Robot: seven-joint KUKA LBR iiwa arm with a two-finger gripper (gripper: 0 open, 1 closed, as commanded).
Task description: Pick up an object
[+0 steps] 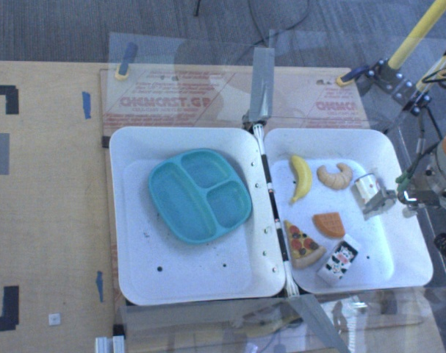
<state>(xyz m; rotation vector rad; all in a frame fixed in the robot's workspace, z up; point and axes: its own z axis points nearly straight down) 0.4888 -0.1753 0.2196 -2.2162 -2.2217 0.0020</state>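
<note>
Hovered at approach over the right bin (399,197), pincer (372,194) apart and bare beside the croissant (334,175); next, needed lowering astride it, then closing.

One plate (200,195), banana (301,177), croissant (335,175), pizza slice (303,244), carton (338,261).

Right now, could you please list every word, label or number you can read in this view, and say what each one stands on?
"CHEMCAST GP": faint red print on the clear sheet behind the left bin.
A second red print on the sheet behind the right bin: too blurred to read.
Black markings on the small carton: too small to read.
</note>
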